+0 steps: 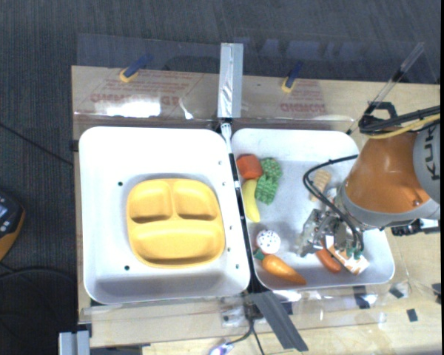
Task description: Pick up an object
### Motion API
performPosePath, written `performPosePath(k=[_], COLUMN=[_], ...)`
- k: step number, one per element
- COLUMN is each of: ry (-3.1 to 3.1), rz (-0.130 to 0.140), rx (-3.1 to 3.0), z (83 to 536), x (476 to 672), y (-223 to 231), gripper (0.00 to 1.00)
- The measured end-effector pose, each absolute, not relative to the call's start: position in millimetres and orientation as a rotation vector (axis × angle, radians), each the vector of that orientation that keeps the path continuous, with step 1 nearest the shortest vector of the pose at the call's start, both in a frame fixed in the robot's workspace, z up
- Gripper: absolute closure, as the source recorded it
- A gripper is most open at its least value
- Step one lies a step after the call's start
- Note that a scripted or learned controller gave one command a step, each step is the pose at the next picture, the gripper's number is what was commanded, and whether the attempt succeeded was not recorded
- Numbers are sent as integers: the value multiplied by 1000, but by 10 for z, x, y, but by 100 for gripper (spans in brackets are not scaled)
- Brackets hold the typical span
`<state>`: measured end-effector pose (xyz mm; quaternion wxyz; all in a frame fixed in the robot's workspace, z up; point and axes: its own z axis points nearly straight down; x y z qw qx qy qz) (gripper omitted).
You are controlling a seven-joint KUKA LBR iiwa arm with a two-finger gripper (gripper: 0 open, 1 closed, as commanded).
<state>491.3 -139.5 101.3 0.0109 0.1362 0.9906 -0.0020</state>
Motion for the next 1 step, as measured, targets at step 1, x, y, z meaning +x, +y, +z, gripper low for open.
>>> performPosePath(k=[1], ry=[3091], rz=[-6], rx=[425], z=[1012], x=[4912], y=[-1395], gripper=[0])
